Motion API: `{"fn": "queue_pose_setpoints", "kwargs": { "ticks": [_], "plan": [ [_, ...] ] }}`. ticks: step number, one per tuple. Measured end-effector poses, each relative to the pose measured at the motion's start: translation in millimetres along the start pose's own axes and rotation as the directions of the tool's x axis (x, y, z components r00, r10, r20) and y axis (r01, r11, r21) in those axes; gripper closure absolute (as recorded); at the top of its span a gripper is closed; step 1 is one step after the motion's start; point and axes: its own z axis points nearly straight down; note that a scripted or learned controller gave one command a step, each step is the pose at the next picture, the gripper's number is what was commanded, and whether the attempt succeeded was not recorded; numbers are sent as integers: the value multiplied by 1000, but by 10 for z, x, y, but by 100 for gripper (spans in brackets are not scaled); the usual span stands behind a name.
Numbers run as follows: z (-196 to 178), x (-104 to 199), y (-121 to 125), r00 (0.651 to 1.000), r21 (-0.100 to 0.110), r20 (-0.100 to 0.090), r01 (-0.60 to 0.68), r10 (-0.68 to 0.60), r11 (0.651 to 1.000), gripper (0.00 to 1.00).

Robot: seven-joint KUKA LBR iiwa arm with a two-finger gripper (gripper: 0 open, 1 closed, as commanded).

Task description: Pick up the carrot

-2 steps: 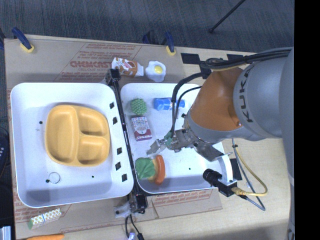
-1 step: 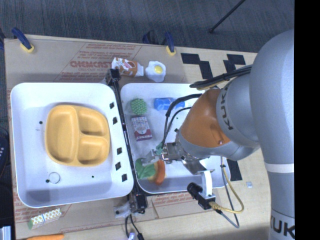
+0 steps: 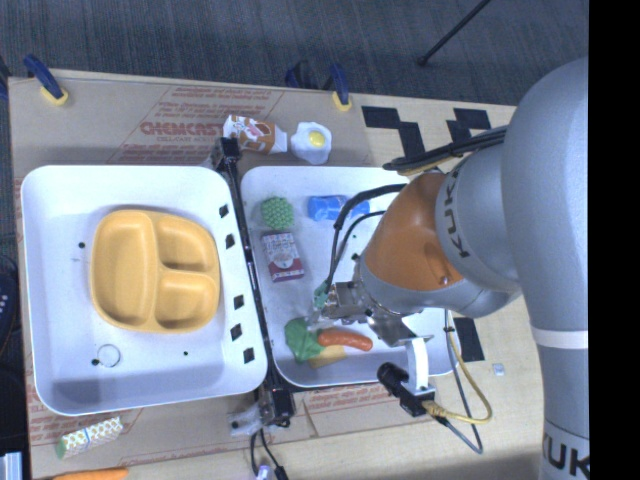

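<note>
Orange carrot (image 3: 345,341) lies in right bin (image 3: 300,183), near front wall, beside green leafy thing (image 3: 299,337) | jaws (image 3: 335,313) just above it, can't tell if open | step: reaching | next: drop down, squeeze carrot's middle

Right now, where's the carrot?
The carrot lies near the front edge of the right bin, just right of a green leafy toy and directly under the gripper.

The arm (image 3: 520,238) is showing smooth grey casings with an orange band (image 3: 405,243) above the wrist, "KUKA" lettering on its housings, and black and yellow cables (image 3: 465,408) trailing beside it.
</note>
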Motion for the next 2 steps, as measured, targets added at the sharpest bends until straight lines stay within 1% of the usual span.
{"fn": "queue_pose_setpoints", "kwargs": {
  "ticks": [1, 2],
  "plan": [
    [-1356, -414, 169, 974, -4, 2, -228, 228, 974, 100],
    [-2561, -692, 415, 993, -4, 5, 115, -115, 993, 100]
  ]
}}
